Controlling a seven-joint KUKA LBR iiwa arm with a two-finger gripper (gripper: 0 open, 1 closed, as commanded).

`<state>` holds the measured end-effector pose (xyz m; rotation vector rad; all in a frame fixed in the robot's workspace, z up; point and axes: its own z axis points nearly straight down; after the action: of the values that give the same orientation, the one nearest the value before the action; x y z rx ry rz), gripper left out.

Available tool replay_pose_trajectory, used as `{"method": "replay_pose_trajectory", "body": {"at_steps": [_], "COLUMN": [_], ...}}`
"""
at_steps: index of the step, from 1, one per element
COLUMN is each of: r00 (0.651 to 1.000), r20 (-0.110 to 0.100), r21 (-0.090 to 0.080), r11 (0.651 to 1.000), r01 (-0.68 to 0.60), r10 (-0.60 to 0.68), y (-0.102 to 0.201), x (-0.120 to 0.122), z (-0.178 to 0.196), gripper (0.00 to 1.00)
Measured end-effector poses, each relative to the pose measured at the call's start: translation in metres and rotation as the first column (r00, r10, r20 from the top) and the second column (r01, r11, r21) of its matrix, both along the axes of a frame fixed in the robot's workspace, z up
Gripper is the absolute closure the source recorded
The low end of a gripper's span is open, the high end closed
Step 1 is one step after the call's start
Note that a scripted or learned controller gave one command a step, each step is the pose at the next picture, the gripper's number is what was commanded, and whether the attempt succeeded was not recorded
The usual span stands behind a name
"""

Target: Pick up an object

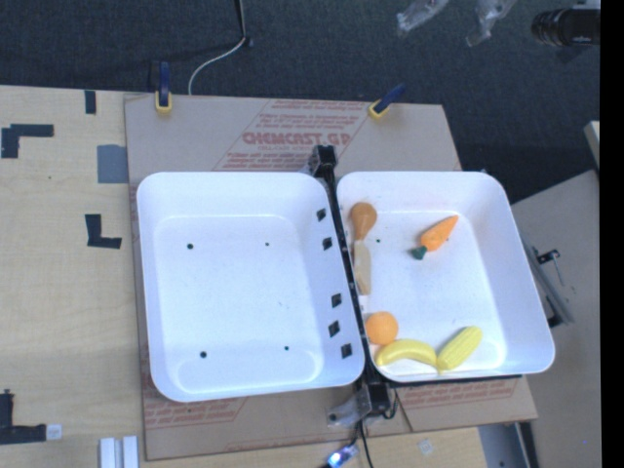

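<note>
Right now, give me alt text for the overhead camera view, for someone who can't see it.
Two shallow white bins sit side by side on a cardboard sheet; the right bin holds toy food: a carrot, a pear, an orange, a banana and a corn cob. The robot's hand hovers above the dark floor beyond the bins, holding nothing.

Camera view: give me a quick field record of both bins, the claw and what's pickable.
claw: raised beyond the far edge of the bins, over dark floor, holding nothing
left shallow white bin: no items seen
right shallow white bin: five items
orange toy carrot with green top: far middle, lying apart
tan pear-shaped toy: against the divider
round orange fruit toy: near corner
yellow banana toy: touching the yellow corn cob toy
</note>
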<state>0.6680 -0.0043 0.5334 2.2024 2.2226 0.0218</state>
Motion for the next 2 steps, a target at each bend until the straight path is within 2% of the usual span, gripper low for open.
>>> {"method": "replay_pose_trajectory", "body": {"at_steps": [1,2], "r00": [1.0,1.0], "r20": [-0.019,-0.019], "r21": [-0.003,-0.005], "r11": [1.0,1.0], "r01": [0.007,0.006], "r10": [-0.007,-0.006], "y": [-0.0039,-0.0034], "x": [-0.0001,0.0002], "z": [-0.0003,0.0094], "gripper": [1.0,1.0]}}
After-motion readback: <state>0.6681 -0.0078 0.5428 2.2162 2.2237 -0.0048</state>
